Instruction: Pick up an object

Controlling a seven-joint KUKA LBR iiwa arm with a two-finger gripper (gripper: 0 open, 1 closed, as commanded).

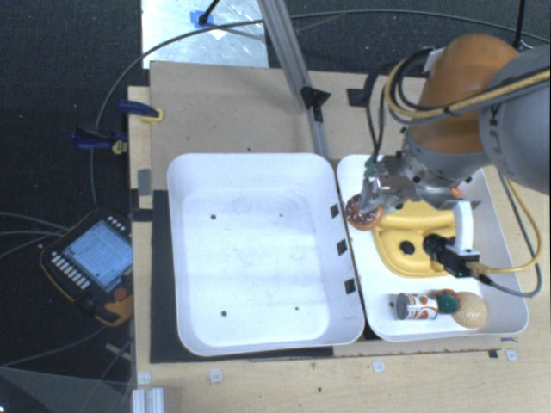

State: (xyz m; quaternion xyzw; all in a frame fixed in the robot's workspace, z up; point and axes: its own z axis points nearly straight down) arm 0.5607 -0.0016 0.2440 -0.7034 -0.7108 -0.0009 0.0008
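Hovering low at the right bin's (516, 321) left rim, the jaws (372, 198) sit over a brown ring-shaped object (362, 214); whether they are apart or together I cannot tell. Nothing looks lifted yet, so the pick remains undone.

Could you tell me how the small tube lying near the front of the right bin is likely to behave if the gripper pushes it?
The tube lies on its side and looks cylindrical, so it would probably roll. It seems small and likely light. The beige egg-shaped object beside it may get nudged too.
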